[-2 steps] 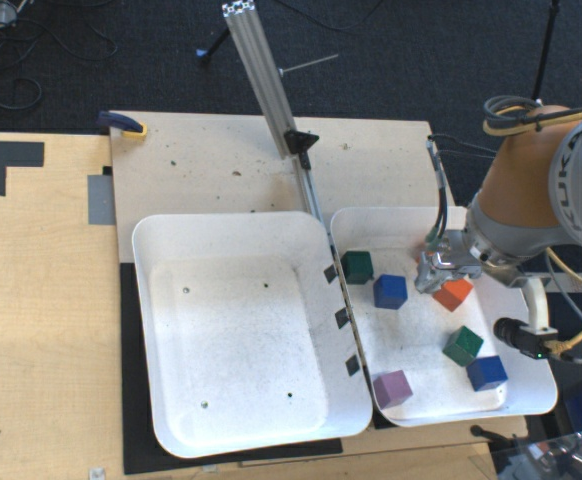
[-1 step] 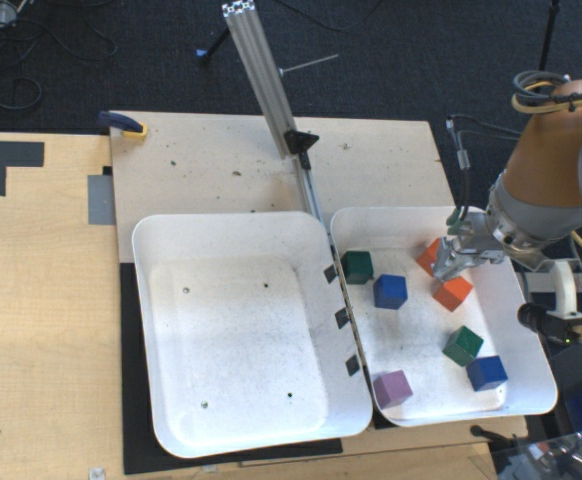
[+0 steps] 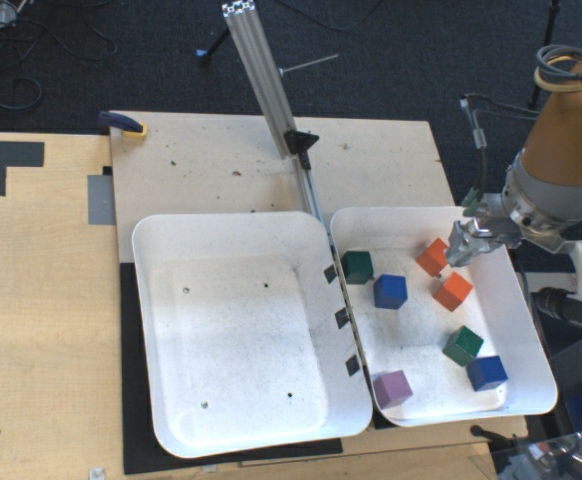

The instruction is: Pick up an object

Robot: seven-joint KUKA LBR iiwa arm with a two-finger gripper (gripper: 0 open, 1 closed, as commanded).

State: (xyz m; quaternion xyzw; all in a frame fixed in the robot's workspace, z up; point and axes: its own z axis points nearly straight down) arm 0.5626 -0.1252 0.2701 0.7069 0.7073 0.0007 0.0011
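The right bin point(image 3: 531, 320) holds several small cubes. Two orange cubes sit at its upper right, one point(image 3: 431, 257) directly beside my gripper point(image 3: 461, 248) and the other point(image 3: 454, 291) just below it. My gripper hangs low over the bin, at the right edge of the upper orange cube. A dark green cube point(image 3: 357, 266) and a blue cube point(image 3: 390, 291) lie near the bin's left wall. Another green cube point(image 3: 463, 345), a second blue cube point(image 3: 487, 372) and a purple cube point(image 3: 392, 388) rest toward the front.
The left bin point(image 3: 171, 268) stands beside the right one, with black clips point(image 3: 339, 316) along the shared wall. A slanted aluminium rail point(image 3: 266, 78) rises behind the bins. A blue-and-yellow clamp point(image 3: 123, 124) lies at the bench's back left.
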